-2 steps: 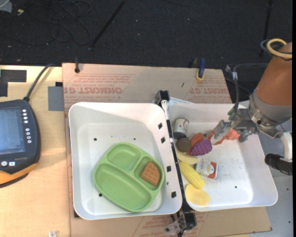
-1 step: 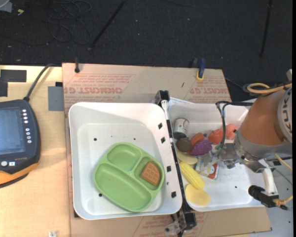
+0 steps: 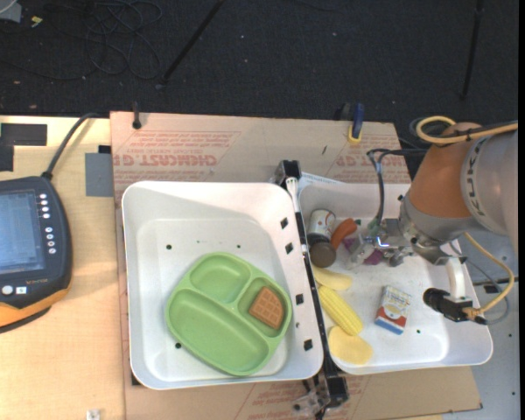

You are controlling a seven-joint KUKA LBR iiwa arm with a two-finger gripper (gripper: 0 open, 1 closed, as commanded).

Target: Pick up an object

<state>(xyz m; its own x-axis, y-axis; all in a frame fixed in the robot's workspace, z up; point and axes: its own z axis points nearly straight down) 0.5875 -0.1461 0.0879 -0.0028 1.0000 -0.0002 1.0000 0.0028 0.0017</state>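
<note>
Over the right bin (image 3: 472,350), arm reaching in from the right, orange band above wrist. Gripper (image 3: 374,243) low near the bin's upper middle; cannot tell its state. Just left of it: small can (image 3: 320,226), orange piece (image 3: 344,230), dark round item (image 3: 322,254). Below these: corn cob (image 3: 341,311), yellow slices (image 3: 332,279), pale yellow piece (image 3: 351,347), small carton (image 3: 393,310). Left bin (image 3: 157,217) holds a green divided plate (image 3: 206,318) with a waffle (image 3: 266,308) in its right section. Tablet (image 3: 17,234) at far left of bench.
</note>
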